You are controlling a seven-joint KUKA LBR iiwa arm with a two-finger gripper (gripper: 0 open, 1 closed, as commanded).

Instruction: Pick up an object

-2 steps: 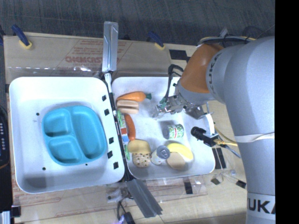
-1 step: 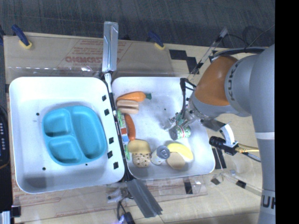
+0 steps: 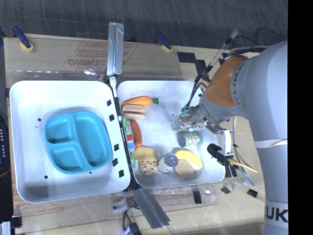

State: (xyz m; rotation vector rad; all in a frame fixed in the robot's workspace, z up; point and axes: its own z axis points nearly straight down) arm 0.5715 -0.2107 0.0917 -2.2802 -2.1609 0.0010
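Reaching in from the right, the gripper [image 3: 188, 124] hangs low inside the right bin [image 3: 161, 89], its dark metal head pointed down at the bin floor just above a small green-labelled can [image 3: 190, 138] lying on its side; from this angle I cannot tell how it is set, nor whether it touches the can. Behind it the grey arm [image 3: 266, 87] bends over the bin's right rim, the orange band [image 3: 221, 84] sitting right above the wrist, with cables looping off toward the bench edge. Along the bin's left side lie a toy carrot [image 3: 139, 101], a hot dog bun [image 3: 134, 111] just below it, and a sausage [image 3: 135, 132] lower still. Near the front wall sit a yellow block [image 3: 145, 153], a speckled dice-like cube [image 3: 147, 167], a silver can [image 3: 170, 160] and a lemon [image 3: 189, 158]. Over in the left bin [image 3: 29, 111] rests a blue divided tray [image 3: 77, 141].
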